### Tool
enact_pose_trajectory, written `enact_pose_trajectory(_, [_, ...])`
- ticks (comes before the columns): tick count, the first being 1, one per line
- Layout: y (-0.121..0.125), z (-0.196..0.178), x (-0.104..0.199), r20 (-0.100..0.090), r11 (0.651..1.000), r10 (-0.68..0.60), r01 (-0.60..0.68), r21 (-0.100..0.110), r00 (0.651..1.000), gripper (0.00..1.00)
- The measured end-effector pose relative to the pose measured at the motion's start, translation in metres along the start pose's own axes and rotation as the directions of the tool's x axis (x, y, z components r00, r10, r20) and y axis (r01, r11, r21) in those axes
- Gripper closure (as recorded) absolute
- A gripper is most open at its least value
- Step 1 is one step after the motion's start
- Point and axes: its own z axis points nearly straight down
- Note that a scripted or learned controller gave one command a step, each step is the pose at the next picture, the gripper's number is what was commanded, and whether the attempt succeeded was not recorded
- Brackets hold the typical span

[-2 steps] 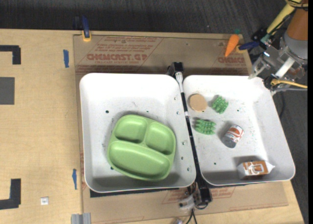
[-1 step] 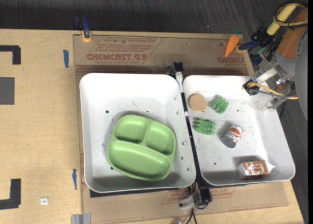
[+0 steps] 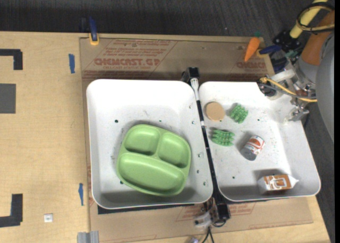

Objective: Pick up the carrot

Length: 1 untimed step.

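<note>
Carrot (image 3: 252, 49) lies outside both bins, on the cardboard sheet (image 3: 127, 56) covering the counter (image 3: 37, 146), just beyond the far edge of the right bin (image 3: 297, 146). Pincer (image 3: 297, 110) sits at the right bin's far right corner, well apart from the carrot; its state cannot be made out (cables and metal fittings clutter that spot). Right bin holds a tan disc (image 3: 214, 111), two green knobbly pieces (image 3: 238, 113), a small can (image 3: 253, 147) and an orange-and-white packet (image 3: 276, 182); left bin (image 3: 101, 130) holds a green divided tray (image 3: 154, 158).
</note>
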Motion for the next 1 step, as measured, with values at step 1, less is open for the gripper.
enact_pose_trajectory(1, [0.0005, -0.0092, -0.0010, 0.005, 1.000, -0.003, 0.003, -0.001, 1.000, 1.00])
